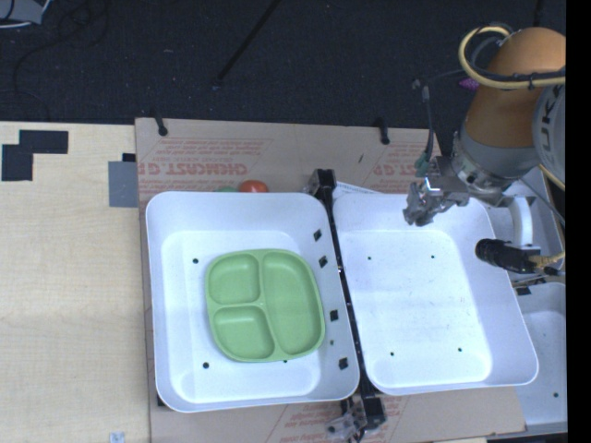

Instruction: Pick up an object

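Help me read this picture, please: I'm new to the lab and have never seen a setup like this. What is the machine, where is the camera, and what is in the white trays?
The camera is fixed above the bench and looks down at a slant. The machine on the right is a robot arm, grey with an orange band. At its end is the gripper, the part that grabs things, above the far edge of the right bin. I see nothing between its fingers, and I cannot tell whether they are open or shut. Two shallow white bins sit side by side. In the left bin lies a green divided plate with three compartments. Behind that bin, a small red object peeks out; I cannot tell what it is.
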